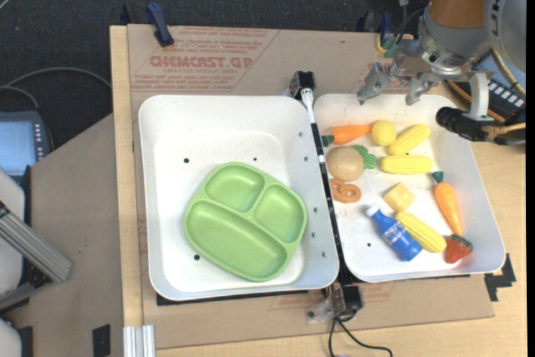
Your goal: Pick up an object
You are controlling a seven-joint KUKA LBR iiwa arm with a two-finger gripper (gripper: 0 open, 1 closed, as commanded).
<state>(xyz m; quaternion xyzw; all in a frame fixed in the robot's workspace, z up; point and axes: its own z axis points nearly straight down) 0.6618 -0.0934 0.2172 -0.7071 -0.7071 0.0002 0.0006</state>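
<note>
Two fingers on the gripper (pixel 393 88) spread apart, nothing between them, hanging over the right bin's (pixel 489 213) far rim. Inside that bin, nearest the gripper: orange carrot (pixel 349 133), yellow lemon (pixel 384 132), two corn cobs (pixel 408 140). Further toward the near rim: blue bottle (pixel 394 233), banana (pixel 420 231), second carrot (pixel 448 207), strawberry (pixel 458 249). Left of that bin: green divided plate (pixel 244 220) in the left bin (pixel 163 130).
</note>
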